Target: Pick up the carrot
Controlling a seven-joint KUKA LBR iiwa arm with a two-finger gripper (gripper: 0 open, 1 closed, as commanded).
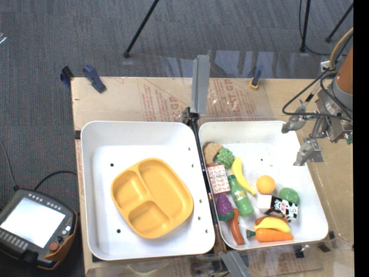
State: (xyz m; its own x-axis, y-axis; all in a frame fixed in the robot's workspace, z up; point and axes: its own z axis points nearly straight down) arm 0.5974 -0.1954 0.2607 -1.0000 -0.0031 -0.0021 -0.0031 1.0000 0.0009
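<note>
The carrot [273, 235], orange with a green stub at its left end, lies flat in the front right corner of the right bin [253, 133]. A small yellow banana [272, 224] rests against its far side. My gripper [300, 138] hangs over the bin's far right corner, well behind the carrot. Its two grey fingers [307, 153] stand apart and open, with nothing between them.
Near the carrot are a sausage [236, 231], a cow-patterned carton [284, 208], a green lime [289, 195], an orange [266, 184], a green bottle [240, 195], an eggplant [223, 205] and a second banana [243, 175]. The left bin [98, 137] holds a yellow divided plate [151, 197].
</note>
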